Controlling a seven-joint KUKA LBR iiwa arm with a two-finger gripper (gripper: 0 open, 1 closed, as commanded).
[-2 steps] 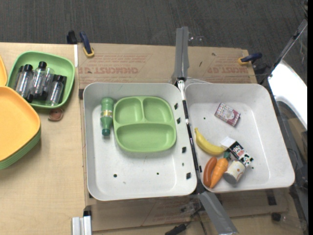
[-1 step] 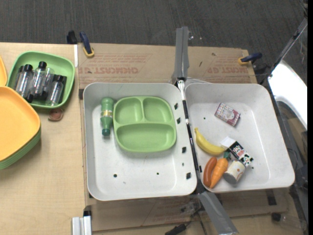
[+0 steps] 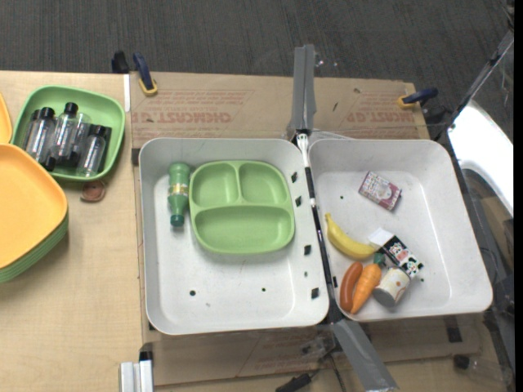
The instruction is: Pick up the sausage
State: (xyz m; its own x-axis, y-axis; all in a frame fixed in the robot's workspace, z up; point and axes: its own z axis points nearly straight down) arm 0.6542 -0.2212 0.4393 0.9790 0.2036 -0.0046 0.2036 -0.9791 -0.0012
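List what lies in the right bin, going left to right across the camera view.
Banana → sausage → carrot → pink packet → white cup. The black and white carton overlaps these, so I leave it out.

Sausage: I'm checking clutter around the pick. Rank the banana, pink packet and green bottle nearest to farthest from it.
1. Banana, right bin, just behind the sausage.
2. Pink packet, right bin, far end.
3. Green bottle, left bin, left side.

Dark carpet floor (image 3: 204, 15), wooden bench (image 3: 73, 317)
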